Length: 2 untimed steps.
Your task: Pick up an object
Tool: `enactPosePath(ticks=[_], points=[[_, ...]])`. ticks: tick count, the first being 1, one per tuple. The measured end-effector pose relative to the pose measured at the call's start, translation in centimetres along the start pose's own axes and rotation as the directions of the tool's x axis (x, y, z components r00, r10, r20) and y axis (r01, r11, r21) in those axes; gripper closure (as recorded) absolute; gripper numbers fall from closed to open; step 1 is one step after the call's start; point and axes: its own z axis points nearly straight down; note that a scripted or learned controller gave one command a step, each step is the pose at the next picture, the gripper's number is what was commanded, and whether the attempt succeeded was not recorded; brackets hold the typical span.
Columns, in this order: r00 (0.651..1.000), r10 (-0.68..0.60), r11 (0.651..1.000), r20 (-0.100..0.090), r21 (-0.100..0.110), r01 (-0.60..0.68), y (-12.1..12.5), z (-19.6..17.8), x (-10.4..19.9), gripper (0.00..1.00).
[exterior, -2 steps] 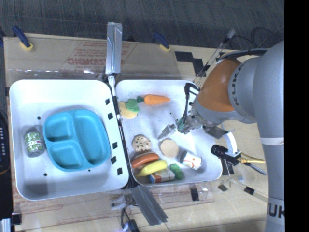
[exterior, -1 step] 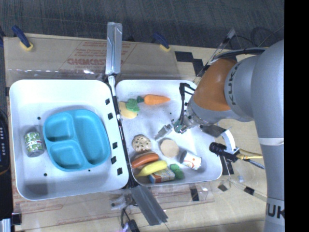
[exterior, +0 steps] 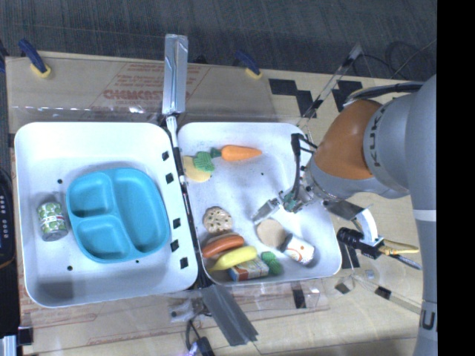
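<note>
I see the gripper [exterior: 276, 208] low in the right bin [exterior: 245, 136], just above the tan round piece [exterior: 272, 233]. I cannot tell the fingers' state. A carrot [exterior: 241, 153] lies well apart.

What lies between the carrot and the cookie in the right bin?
In the camera view, bare white bin floor separates the carrot from the cookie. The yellow-green toy sits just left of that line.

You'll see a tan, rounded, flat object [exterior: 272, 233], maybe a bread slice, lying in the right bin [exterior: 245, 136] beside a white cup [exterior: 300, 250].
</note>
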Motion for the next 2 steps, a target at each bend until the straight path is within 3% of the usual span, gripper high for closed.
enactPosePath(ticks=[1,2], points=[[0.998,-0.055,0.998,0.001,-0.004,0.055,8.5,0.0,-1.5,0.0],[1.0,0.029,1.0,0.0,0.0,-0.029,-0.2,0.1,2.8,0.0]])
